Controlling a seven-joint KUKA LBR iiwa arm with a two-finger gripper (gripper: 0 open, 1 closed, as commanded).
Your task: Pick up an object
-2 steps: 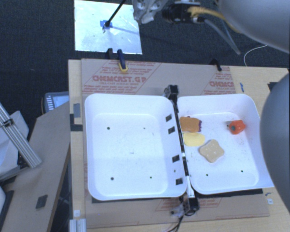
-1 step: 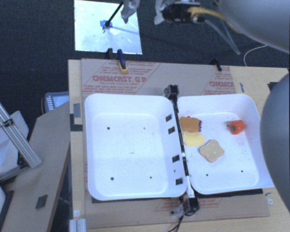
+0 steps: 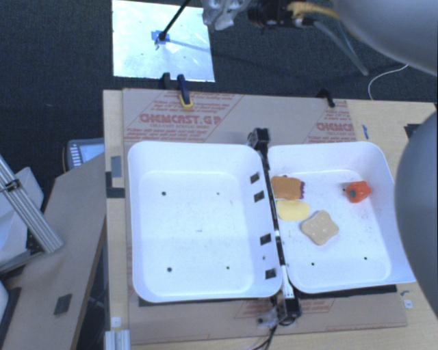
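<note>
A slanted overhead view showed a desk (image 3: pixel 113 137) carrying two shallow white bins side by side on a sheet of printed cardboard (image 3: pixel 185 117). The left bin (image 3: pixel 198 222) showed only its white floor with a few small dark dots. The right bin (image 3: pixel 376 270) held four small things. An orange-brown block (image 3: pixel 286 186) lay near the divider between the bins, with a pale yellow disc (image 3: pixel 293 211) touching it just below. A tan, toast-shaped piece (image 3: pixel 319 227) lay just right of and below the disc. A small red-orange piece (image 3: pixel 356 191) sat apart from these, towards the bin's right wall. The tool (image 3: pixel 222 12) hung at the top edge of the view, above a shiny metal plate (image 3: pixel 163 39) on the dark floor beyond the desk, well apart from both bins and from every thing in them. It was too blurred and cropped to tell how it stood. Part of the grey arm (image 3: pixel 417 205) filled the right side, blurred and close to the camera, overlapping the right bin's outer edge. Black clips (image 3: pixel 259 138) joined the bins along their shared edge.
</note>
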